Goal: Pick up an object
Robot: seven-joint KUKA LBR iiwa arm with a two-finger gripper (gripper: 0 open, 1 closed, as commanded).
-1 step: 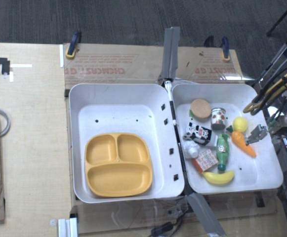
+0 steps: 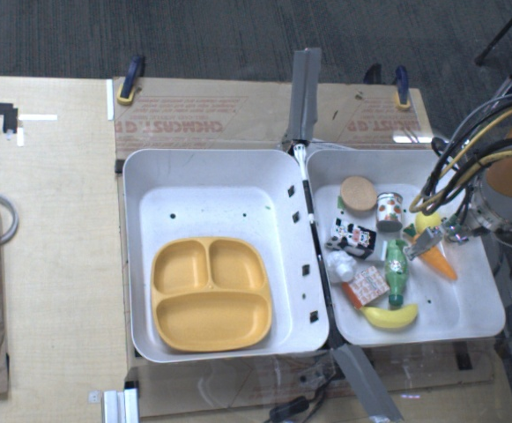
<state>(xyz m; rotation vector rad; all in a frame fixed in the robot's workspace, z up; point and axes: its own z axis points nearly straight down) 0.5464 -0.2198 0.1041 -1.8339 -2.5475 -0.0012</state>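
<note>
The right bin [image 2: 476, 311] holds several small objects. A tan round disc [image 2: 358, 194] and a small can [image 2: 389, 208] lie at the back. A black-and-white cow toy [image 2: 352, 236] sits to the left, and a green bottle [image 2: 396, 271] lies in the middle. A red-and-white packet [image 2: 367, 285] and a banana [image 2: 389, 316] are at the front. An orange carrot [image 2: 442, 263] lies at the right, with a yellow piece [image 2: 426, 222] just behind it. My gripper [image 2: 442, 234] hangs low over the carrot's near end, half hidden by cables.
The left bin [image 2: 141, 192] holds a yellow divided plate [image 2: 211, 293]. A grey divider bar [image 2: 304, 95] runs between the bins. Black and yellow cables [image 2: 463, 161] loop above the right bin's far right corner. Two clamps [image 2: 132, 79] hold cardboard behind the bins.
</note>
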